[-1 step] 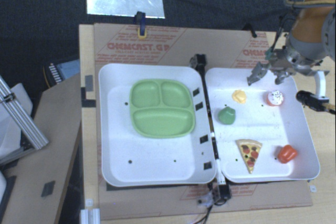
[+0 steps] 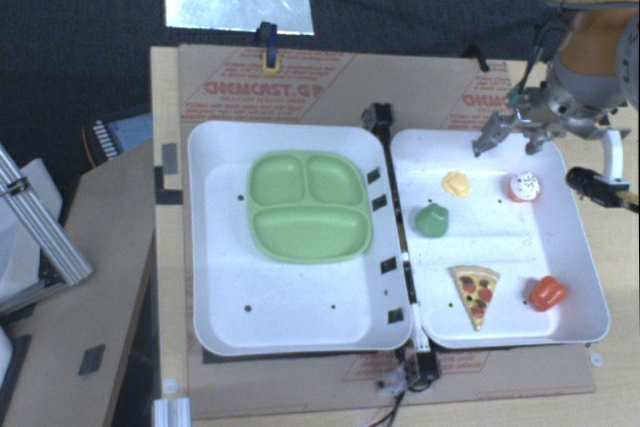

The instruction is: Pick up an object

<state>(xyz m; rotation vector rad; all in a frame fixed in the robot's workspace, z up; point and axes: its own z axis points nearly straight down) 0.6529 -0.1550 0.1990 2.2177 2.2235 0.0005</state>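
1. Hovering over the far edge of the right bin (image 2: pixel 560 330), the gripper (image 2: pixel 512 137) has its two fingers spread apart with nothing between them.
2. The arm (image 2: pixel 598 45), grey with an orange band, reaches in from the right above the gripper.
3. Nearest the gripper lie a small yellow piece (image 2: pixel 456 183) and a white, red-speckled cupcake-like toy (image 2: pixel 524 186), both on the bin floor and apart from the fingers.
4. A green rounded toy (image 2: pixel 432 220) sits just below the yellow piece, toward the bin's left wall.
5. A pizza slice toy (image 2: pixel 475 291) lies near the front of the right bin, point toward the front edge.
6. A red toy (image 2: pixel 546 292) rests to the right of the slice, well apart from it.
7. The left bin (image 2: pixel 215 305) holds a green divided plate (image 2: pixel 307 207) with three compartments, lying flat.
8. Both bins sit side by side on a cardboard sheet (image 2: pixel 330 80).
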